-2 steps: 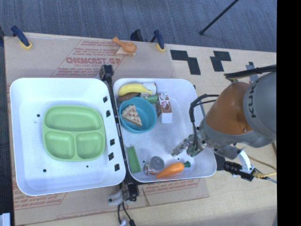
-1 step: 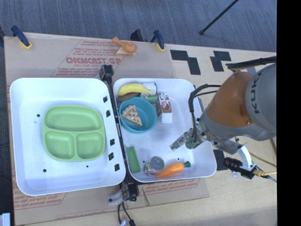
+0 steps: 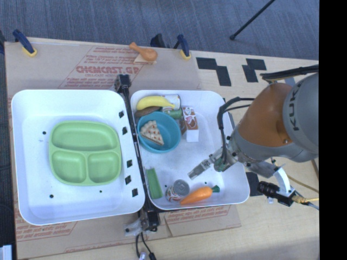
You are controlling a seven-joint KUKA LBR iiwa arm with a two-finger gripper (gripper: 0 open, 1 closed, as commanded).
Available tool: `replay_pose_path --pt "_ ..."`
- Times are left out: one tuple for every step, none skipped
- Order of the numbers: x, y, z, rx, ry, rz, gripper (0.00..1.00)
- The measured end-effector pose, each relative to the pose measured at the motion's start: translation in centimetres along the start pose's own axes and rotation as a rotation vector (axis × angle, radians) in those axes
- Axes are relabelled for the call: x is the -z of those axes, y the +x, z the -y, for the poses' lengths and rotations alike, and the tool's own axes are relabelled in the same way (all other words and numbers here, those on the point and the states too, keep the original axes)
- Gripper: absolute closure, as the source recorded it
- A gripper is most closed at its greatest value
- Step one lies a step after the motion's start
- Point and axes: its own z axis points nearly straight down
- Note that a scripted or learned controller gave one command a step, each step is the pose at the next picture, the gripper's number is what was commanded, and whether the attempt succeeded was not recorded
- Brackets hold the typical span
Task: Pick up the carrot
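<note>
Reaching in over the right bin (image 3: 230, 191), the gripper (image 3: 198, 170) hangs low above the bin's bare floor, pointed toward the lower left; whether it is wide or narrow I cannot tell from this angle, and nothing shows in its grasp. Just below it and apart from it, the carrot (image 3: 197, 195) lies along the bin's near wall, its green tip pointing right. Touching the carrot's left end is a small round tin (image 3: 178, 189), and left of that a green stick (image 3: 152, 182) lies beside the dividing wall. Further up the same bin, a blue bowl (image 3: 165, 136) holds a waffle-patterned wedge (image 3: 152, 132); a banana (image 3: 153, 102) lies behind the bowl, and a small carton (image 3: 190, 121) with an unreadable printed label stands to the bowl's right. The grey arm (image 3: 301, 115) bears the letters "KU" beside its orange band (image 3: 265, 121). The left bin (image 3: 27, 199) carries a green divided plate (image 3: 85, 152). On the tabletop behind the bins, a brown sheet (image 3: 108, 69) is printed in red with "CHEMCAST", partly readable.
</note>
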Motion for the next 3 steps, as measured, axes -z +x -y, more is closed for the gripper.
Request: replay_pose_path --pt "-5.8 -2.4 1.2 0.309 0.0 -0.004 0.0" --pt "-5.6 -0.1 -0.4 0.725 -0.007 0.008 0.0" --pt "-4.6 0.0 -0.4 0.733 -0.004 0.005 1.0"
